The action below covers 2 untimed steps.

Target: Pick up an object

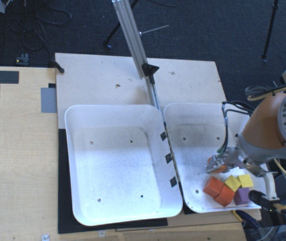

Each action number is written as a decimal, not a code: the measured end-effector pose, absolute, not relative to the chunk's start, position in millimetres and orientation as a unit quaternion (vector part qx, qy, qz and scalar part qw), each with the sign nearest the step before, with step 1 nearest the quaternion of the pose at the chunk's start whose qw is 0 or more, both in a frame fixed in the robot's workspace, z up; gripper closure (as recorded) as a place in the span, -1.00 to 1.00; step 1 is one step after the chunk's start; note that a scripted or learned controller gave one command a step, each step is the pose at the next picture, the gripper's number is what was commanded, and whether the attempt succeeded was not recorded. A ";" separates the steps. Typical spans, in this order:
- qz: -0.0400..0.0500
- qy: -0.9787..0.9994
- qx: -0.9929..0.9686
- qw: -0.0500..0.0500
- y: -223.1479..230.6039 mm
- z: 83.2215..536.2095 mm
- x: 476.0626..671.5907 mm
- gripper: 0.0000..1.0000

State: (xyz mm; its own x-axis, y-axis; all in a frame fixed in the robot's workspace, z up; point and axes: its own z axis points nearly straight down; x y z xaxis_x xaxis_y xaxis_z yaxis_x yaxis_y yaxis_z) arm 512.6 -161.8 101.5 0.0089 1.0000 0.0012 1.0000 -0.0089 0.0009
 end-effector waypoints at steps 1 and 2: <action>0.000 -0.702 -0.713 0.001 -163.0 110.3 511.8 1.00; -0.002 -0.710 -0.704 0.000 -79.6 194.2 507.1 1.00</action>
